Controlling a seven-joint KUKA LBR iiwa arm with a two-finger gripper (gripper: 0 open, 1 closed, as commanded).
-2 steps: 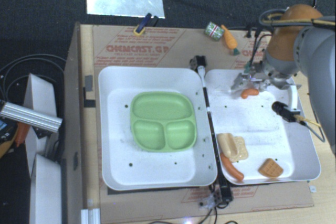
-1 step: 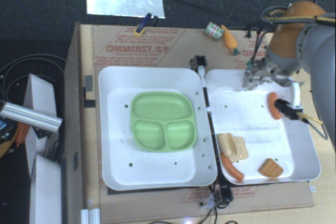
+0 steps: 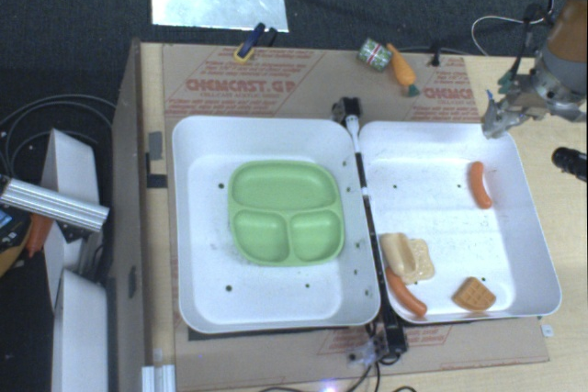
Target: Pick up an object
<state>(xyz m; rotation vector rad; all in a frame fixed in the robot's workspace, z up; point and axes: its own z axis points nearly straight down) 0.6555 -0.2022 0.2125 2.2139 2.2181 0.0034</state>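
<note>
Cardboard (image 3: pixel 276 87) underlies both bins; pincer (image 3: pixel 496 119), opening impossible to tell, hovers beyond the right bin (image 3: pixel 528 234) near a sausage (image 3: pixel 479 184).

Place: robot lab
Signs: bins (image 3: pixel 276 135) on a cardboard-covered bench (image 3: pixel 276 83), loose cables (image 3: pixel 55 119) at its left edge, dark carpet (image 3: pixel 73 5)

Grey arm (image 3: pixel 562 60), pale cables, metallic fingers (image 3: pixel 496 119)

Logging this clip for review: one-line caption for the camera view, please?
Grey arm's gripper hovers over right white bin's far corner, above orange sausage; green divided plastic tray in left white bin.
</note>
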